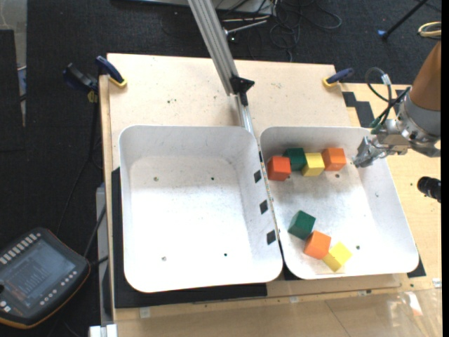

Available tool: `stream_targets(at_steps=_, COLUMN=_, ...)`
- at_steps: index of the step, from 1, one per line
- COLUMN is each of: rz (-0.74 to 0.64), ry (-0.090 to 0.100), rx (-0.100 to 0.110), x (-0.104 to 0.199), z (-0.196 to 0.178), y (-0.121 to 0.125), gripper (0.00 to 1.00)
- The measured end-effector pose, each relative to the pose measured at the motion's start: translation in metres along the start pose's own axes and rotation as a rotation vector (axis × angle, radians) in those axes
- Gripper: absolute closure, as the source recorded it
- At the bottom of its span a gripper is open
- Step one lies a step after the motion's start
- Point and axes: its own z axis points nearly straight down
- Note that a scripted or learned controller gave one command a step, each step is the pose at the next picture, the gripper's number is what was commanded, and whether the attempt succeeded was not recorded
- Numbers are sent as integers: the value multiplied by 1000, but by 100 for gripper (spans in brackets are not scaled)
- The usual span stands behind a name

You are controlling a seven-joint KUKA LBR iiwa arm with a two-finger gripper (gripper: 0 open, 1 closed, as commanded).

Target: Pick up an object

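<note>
Camera view looked down at a slant on a pale table (182, 90) that carried two shallow white bins side by side. The left bin (140, 188) showed only dark specks on its floor. The right bin (386, 209) held seven small blocks in two groups. Along its far side ran a row of four: an orange block (280, 167) nearest the divider, a dark green block (295, 159) just behind and beside it, a yellow block (313, 164) touching that one, and a second orange block (334, 159) at the row's right end. Nearer the front lay three more, close together: a green block (302, 225), an orange block (317, 245) just beside it, and a yellow block (337, 256) touching the orange one toward the bin's front rim. The grey arm (424, 114) came in from the right, and its jaws (365, 156) sat over the right bin's far right wall, near the orange block at the end of the row but apart from it. No block could be seen between the jaws; how far open they stood could not be told at this size. A slanted metal bar (210, 34) crossed the table's far edge, blue and yellow clamps (111, 72) gripped its corners, and a handheld control pendant (35, 279) lay on the floor at lower left.
</note>
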Motion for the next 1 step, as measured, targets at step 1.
stream_targets(at_steps=1, rz=-5, ry=4, rx=5, x=48, z=1, y=13, gripper=100)
